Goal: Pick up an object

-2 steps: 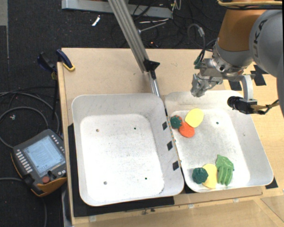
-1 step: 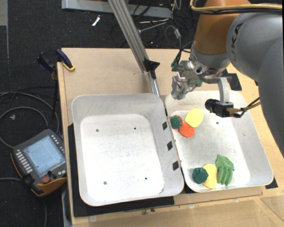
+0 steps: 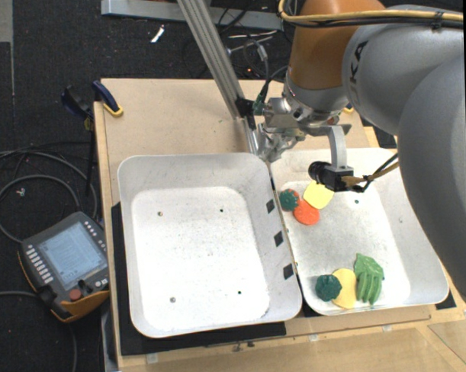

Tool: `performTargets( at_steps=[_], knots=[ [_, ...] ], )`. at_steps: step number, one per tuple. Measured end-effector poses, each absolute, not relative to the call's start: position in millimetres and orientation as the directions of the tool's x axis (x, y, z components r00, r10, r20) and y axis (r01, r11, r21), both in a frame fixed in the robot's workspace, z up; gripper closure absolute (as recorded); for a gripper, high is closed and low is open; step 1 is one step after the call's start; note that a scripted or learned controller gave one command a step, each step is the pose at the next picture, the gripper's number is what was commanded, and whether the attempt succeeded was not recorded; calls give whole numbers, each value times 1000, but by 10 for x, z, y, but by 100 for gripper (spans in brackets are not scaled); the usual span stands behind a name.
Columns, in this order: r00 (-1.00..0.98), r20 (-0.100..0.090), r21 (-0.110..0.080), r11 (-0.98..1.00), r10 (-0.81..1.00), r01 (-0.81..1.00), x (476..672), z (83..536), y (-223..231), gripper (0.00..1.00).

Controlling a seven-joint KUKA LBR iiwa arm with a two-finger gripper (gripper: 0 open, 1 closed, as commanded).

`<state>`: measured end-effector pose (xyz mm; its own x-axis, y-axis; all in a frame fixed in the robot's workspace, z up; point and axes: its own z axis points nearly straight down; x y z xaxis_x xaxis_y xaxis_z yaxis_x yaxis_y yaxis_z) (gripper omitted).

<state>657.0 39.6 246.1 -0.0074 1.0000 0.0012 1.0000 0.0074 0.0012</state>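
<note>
The right bin (image 3: pixel 387 229) holds several small objects. Near its back left corner lie a yellow piece (image 3: pixel 319 195), an orange piece (image 3: pixel 306 215) and a small green piece (image 3: pixel 288 198), close together. At its front lie a dark green lump (image 3: pixel 326 286), a yellow disc (image 3: pixel 346 289) and a green ridged piece (image 3: pixel 368 276). My gripper (image 3: pixel 271 146) hangs over the back edge where the two bins meet, behind and left of the yellow piece. I see nothing held in it.
The left bin (image 3: pixel 197 244) is white with dark specks. A slanted metal pole (image 3: pixel 217 64) rises behind the gripper. The bulky grey arm (image 3: pixel 420 83) covers the right bin's back right. A teach pendant (image 3: pixel 64 260) lies on the floor at left.
</note>
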Motion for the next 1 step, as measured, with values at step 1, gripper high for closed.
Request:
performTargets(
  at_steps=[1],
  knots=[
    [-8,2,2,8,1000,1000,6636,2482,934,100]
  ],
)
